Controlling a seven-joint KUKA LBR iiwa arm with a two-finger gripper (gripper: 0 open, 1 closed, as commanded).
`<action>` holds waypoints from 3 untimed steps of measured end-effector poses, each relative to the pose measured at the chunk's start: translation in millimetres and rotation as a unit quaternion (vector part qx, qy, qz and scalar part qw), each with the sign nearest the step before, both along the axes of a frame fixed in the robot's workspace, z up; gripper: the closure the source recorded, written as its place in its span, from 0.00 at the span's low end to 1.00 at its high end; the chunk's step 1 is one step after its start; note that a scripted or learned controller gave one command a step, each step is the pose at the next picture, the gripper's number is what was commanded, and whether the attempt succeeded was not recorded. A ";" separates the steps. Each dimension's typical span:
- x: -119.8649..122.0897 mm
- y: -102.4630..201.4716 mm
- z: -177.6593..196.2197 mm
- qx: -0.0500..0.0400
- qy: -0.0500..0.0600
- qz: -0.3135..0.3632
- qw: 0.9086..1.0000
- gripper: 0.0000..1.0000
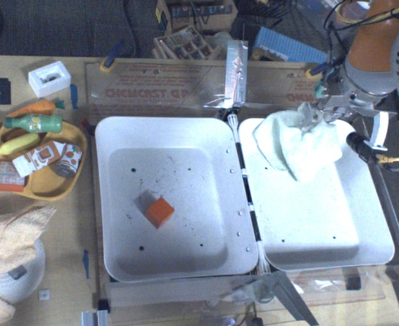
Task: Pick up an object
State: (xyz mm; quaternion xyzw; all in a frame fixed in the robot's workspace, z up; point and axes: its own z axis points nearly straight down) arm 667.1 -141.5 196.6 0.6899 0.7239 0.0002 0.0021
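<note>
Gripper point(313, 114) pinching pale cloth point(301, 148) bunched directly beneath it, at right bin's point(335, 243) far end.

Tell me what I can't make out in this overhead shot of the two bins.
- Pincer fingers: blurred against the pale crumpled cloth in the right white bin; open or shut unclear.
- Whether the cloth is gripped: unclear.
- Orange block in the left white bin: underside hidden.
- Arm: cut off by the right edge.

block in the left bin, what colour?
Orange block, lying on the left bin floor; the camera view shows it clearly.
</note>
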 end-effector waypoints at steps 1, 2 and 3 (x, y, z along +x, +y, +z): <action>1.1 7.8 9.4 0.000 -0.001 0.068 0.998 1.00; -27.2 11.3 77.9 0.000 0.000 -0.046 0.999 1.00; -42.2 50.8 -9.5 0.001 0.002 -0.010 1.000 1.00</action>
